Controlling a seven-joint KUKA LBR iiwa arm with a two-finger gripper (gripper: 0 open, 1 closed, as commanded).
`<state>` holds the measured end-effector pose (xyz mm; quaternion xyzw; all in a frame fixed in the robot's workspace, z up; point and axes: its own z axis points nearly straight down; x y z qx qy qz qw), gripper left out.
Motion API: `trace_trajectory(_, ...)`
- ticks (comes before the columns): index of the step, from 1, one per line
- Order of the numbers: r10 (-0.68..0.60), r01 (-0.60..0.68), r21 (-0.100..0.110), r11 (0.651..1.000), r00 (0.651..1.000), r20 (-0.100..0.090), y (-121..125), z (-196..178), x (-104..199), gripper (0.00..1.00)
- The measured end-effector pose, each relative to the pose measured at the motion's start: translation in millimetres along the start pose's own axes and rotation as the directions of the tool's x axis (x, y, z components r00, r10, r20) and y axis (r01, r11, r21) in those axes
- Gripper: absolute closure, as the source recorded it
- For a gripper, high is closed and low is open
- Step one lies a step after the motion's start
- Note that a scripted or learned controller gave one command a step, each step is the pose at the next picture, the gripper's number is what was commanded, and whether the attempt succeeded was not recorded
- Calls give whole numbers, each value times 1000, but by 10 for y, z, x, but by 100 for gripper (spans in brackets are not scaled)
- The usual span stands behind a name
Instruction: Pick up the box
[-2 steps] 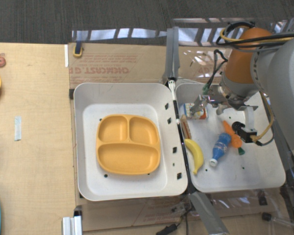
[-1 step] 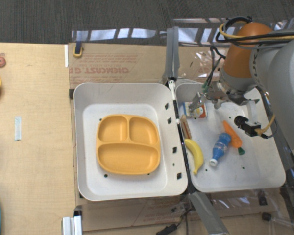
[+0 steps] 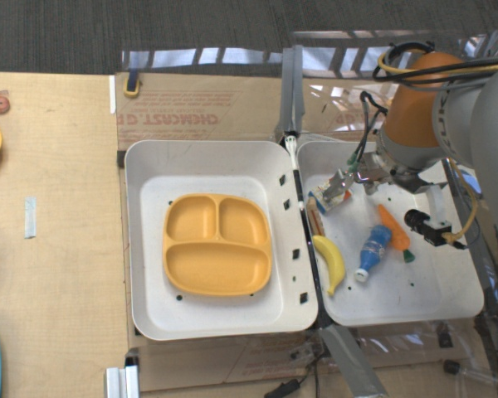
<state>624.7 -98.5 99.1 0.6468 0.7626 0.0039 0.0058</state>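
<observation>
Two white bins sit side by side. In the right bin (image 3: 448,301), the gripper (image 3: 342,187) hangs near the far left corner, fingers clamped on the box (image 3: 330,194), lifted above a banana (image 3: 330,261) and bottle (image 3: 373,250).

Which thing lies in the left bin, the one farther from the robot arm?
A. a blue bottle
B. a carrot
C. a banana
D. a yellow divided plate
D. The yellow divided plate lies alone in the left bin, while the banana, the blue bottle and the carrot all lie in the right bin.
</observation>
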Motion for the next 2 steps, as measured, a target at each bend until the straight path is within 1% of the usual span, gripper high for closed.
trace_trajectory(1, -16, 16, 1, 1000, 1000, 0, 248, 6, -32, 0)
trace_trajectory(2, -74, 74, 0, 997, 997, 0, 39, 2, -61, 0)
